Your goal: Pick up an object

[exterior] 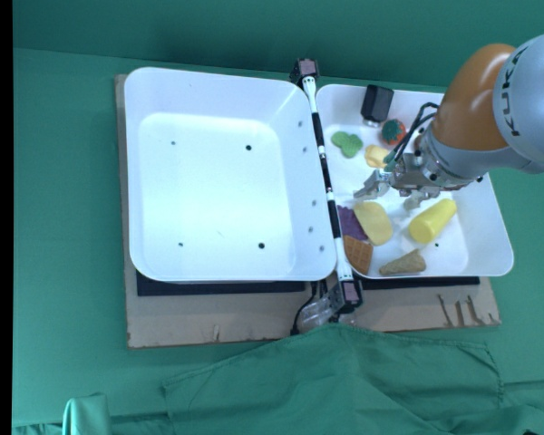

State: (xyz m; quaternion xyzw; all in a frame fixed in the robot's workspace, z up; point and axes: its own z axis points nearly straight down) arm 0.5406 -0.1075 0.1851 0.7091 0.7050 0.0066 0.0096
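My gripper (390,195) hangs over the middle of the right bin (490,243), its fingers spread open and nothing between them. Just below it lie a pale yellow piece (374,222) and a yellow cylinder (432,220). A small orange piece (374,156) sits just above the fingers. Further back are a green piece (347,142), a red and green round object (393,131) and a black block (376,102). Near the front lie a purple piece (348,218), a waffle-patterned piece (357,254) and a tan cone (403,263).
The left bin (154,89) sits beside the right one, with a black and white divider bar (323,161) between them. Both rest on a cardboard sheet (218,329). Green cloth (344,379) is bunched at the front.
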